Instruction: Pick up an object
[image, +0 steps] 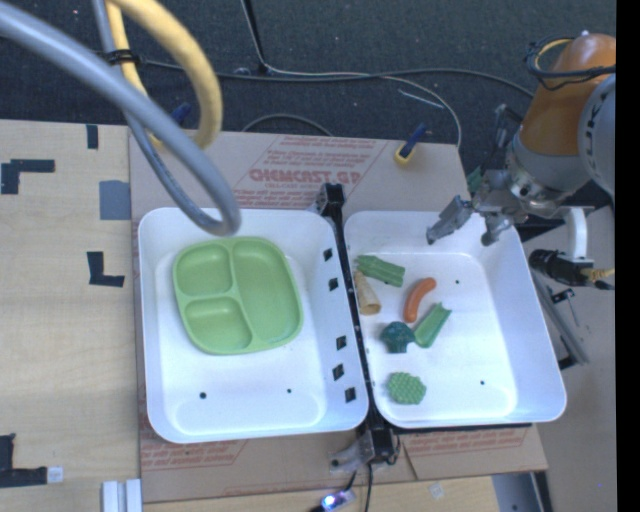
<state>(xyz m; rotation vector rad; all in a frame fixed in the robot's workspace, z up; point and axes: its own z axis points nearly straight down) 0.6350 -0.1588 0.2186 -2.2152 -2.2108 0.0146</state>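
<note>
Bench top: pale wood-grain board, marked with dark tape pieces in L and bar shapes on the left side.
Cardboard sheet: brown, flat, red print, lying on the bench under the bins.
Floor: dark blue-black carpet along the top of the view.
Cables: thin, black and pale, trailing over the carpet.
Hose, grey: thick, crossing from upper left down toward the left bin.
Hose, yellow: curved, beside the grey one.
Clip: yellow and blue, at the cardboard's upper right edge.
Light: even, soft shadows.
</note>
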